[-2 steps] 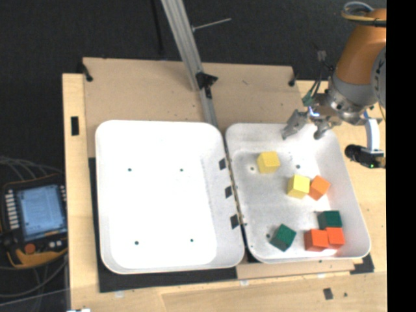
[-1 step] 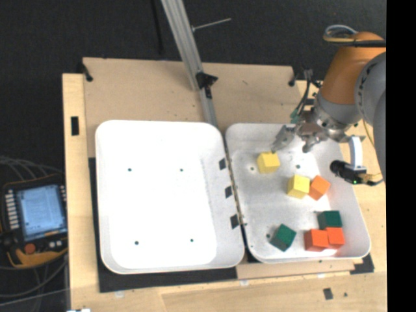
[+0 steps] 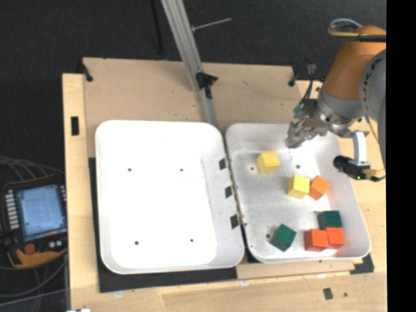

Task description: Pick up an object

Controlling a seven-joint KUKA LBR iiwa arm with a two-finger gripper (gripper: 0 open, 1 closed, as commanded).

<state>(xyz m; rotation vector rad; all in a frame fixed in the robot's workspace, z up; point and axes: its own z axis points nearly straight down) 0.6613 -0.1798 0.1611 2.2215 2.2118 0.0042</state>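
Yellow block (image 3: pixel 268 162) sits clear of bin walls; jaws' (image 3: pixel 296 137) state: cannot tell.

bright even overhead light; white bins (image 3: pixel 162 194) glare slightly; soft focus, faint shadows.

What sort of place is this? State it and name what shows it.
Most likely a robotics lab test bench. A robot arm reaches over two shallow white bins on a plain wooden bench, coloured blocks lie in the right bin, and a handheld control pendant sits at the left.
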